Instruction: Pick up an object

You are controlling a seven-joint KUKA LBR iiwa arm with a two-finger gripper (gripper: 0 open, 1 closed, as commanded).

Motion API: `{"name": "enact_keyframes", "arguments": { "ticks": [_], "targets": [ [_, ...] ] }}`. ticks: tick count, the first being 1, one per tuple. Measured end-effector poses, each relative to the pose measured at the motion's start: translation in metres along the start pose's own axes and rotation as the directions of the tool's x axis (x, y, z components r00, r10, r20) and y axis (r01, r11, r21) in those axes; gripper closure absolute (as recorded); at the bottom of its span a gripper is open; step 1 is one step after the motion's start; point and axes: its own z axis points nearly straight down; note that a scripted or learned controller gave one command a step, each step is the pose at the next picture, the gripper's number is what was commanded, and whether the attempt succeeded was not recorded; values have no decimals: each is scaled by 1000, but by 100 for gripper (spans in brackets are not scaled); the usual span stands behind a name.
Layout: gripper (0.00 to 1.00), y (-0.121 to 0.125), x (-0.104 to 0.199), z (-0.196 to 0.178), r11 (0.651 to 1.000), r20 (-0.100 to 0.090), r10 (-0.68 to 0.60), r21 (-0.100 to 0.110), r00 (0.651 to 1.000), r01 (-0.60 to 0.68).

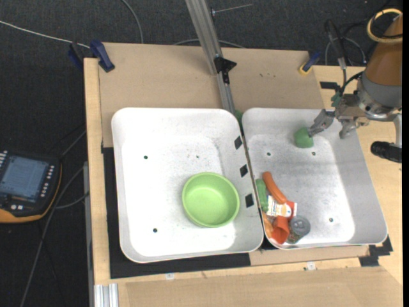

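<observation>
My gripper (333,126) hangs over the far right part of the right bin (348,171), its two fingers spread apart with nothing between them. A small green round object (303,138) lies in the bin just left of the left finger (319,124), close to it or touching. Near the bin's front left corner lies a pile: an orange carrot-like piece (273,185), an orange and white packet (279,210) and a grey round object (299,225). A light green bowl (210,199) sits upright in the left bin (147,171).
A slanted metal pole (208,31) runs down from the top to the gap between the bins. Blue and yellow clamps (101,55) hold the board's far corners. A handheld pendant (25,184) lies at the far left.
</observation>
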Motion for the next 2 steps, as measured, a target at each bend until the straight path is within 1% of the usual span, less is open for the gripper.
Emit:
{"name": "enact_keyframes", "arguments": {
  "ticks": [1, 2],
  "targets": [
    [0, -1, 1, 53, 1000, 0, -1, 0, 1000, 1],
    [100, 0, 0, 40, 1000, 1, 0, -1, 1000, 0]
  ]
}}
